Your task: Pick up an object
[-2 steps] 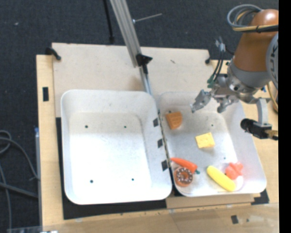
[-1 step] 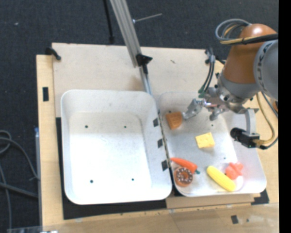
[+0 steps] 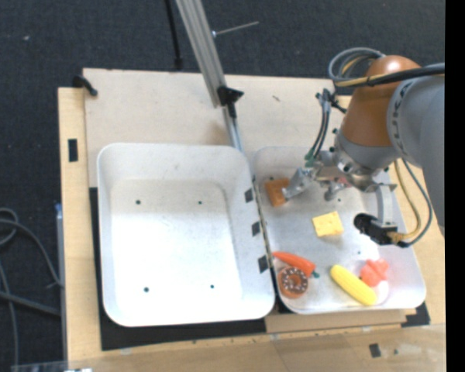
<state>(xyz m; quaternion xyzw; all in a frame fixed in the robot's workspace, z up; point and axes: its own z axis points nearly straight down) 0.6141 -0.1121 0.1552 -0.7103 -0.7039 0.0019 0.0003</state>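
Yellow sponge block (image 3: 328, 225) sits just below our gripper (image 3: 316, 183), whose open fingers are empty; we should centre over it, then drop straight.

The left bin (image 3: 178, 231) offers a broad bare floor, open to approach from above, while the right bin (image 3: 403, 285) is crowded along its near edge by a carrot (image 3: 293, 261), a brown disc (image 3: 294, 283), a yellow banana (image 3: 353, 285) and a red-orange piece (image 3: 376, 272). A yellow block (image 3: 328, 225) sits mid-floor with bare room around it, and a brown block (image 3: 276, 192) lies against the dividing wall (the tightest spot). Above the right bin's far half the arm (image 3: 387, 122) and its gripper (image 3: 319, 183) hang over the floor, and a slanted metal post (image 3: 205, 49) crosses behind the bins.
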